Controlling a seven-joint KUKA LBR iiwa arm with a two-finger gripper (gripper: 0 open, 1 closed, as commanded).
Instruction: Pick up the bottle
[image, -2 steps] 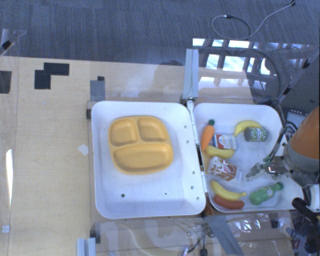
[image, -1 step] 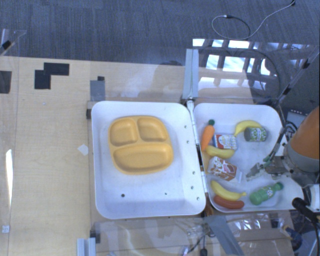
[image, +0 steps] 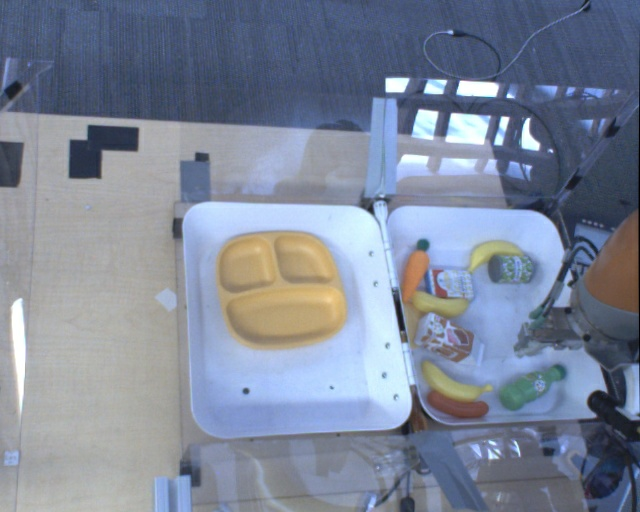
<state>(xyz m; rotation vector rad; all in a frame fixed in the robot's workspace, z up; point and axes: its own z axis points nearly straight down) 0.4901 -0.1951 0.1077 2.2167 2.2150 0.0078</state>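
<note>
Gripper (image: 537, 335), thin dark metal fingers, hangs over right shallow white plastic bin (image: 545, 228); can't tell how far apart they are or if they grip anything. Green glossy plastic bottle w/ white label (image: 528, 388) lies on its side just below, near bin's front right corner, apart from fingers. Same bin: 3 yellow bananas, 1 orange carrot (image: 414, 273), 1 red sausage (image: 458, 406), 1 green can (image: 511, 268), 2 small cartons. Left white bin (image: 200, 330) holds 1 yellow 3-compartment tray (image: 282, 288). Bench (image: 90, 300) pale wood; grey carpet (image: 200, 60) behind.
</note>
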